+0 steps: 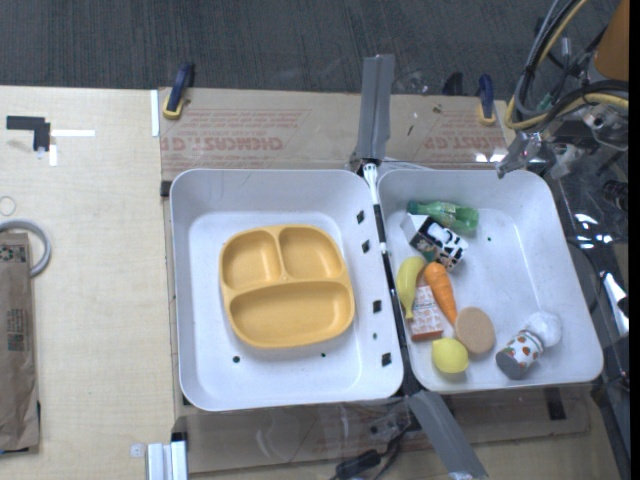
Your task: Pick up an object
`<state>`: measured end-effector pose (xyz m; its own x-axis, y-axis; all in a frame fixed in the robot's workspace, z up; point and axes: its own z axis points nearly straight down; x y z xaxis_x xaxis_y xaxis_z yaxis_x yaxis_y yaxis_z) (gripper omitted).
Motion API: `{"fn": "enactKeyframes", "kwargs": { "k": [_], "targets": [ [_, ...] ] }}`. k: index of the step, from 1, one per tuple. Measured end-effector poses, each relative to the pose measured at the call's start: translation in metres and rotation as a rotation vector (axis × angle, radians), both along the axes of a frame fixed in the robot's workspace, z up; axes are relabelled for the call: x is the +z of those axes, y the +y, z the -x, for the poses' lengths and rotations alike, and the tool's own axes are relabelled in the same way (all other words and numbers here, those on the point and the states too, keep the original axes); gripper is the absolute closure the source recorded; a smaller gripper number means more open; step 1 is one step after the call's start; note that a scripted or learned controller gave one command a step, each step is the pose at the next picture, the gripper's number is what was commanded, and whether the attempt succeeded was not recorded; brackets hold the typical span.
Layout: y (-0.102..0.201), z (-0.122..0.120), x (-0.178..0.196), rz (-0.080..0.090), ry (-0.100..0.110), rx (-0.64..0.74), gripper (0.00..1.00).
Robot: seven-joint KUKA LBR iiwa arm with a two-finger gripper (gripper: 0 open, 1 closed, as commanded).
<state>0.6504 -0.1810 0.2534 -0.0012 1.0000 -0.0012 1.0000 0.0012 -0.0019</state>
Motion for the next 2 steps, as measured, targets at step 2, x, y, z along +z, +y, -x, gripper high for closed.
{"fn": "enactKeyframes", "kwargs": {
  "k": [2],
  "targets": [
    [0.034,0.106,-0.132,-0.001,0.000,0.153,0.00]
  ]
}}
